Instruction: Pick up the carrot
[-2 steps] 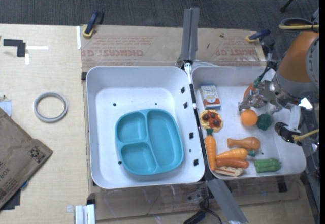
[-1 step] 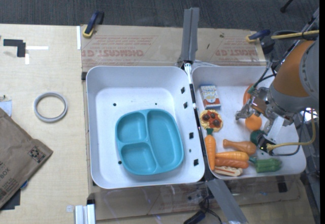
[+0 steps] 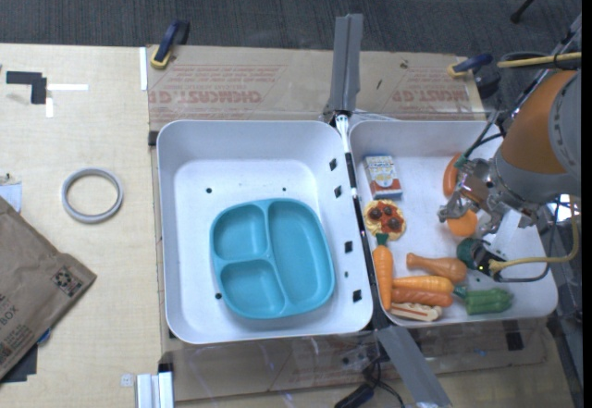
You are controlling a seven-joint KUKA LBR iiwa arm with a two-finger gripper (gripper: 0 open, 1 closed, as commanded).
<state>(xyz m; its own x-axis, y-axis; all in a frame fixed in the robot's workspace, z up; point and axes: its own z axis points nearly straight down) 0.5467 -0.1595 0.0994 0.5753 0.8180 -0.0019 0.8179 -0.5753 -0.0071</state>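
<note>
The carrot (image 3: pixel 383 275) is orange with a green top. It lies lengthwise near the left wall of the right bin (image 3: pixel 421 143), its green end pointing away from the front. My gripper (image 3: pixel 465 209) hangs low over the right side of that bin, well to the right of the carrot. It sits just above a round orange fruit (image 3: pixel 461 226). The wrist hides what lies beneath the gripper.
Around the carrot lie a toy pizza slice (image 3: pixel 385 219), a small box (image 3: pixel 382 175), a drumstick (image 3: pixel 435 265), a hot dog (image 3: pixel 422 291) and a green pepper (image 3: pixel 487 302). The left bin (image 3: pixel 185 212) holds a blue divided plate (image 3: pixel 272 258). A tape ring (image 3: pixel 92 194) lies on the bench.
</note>
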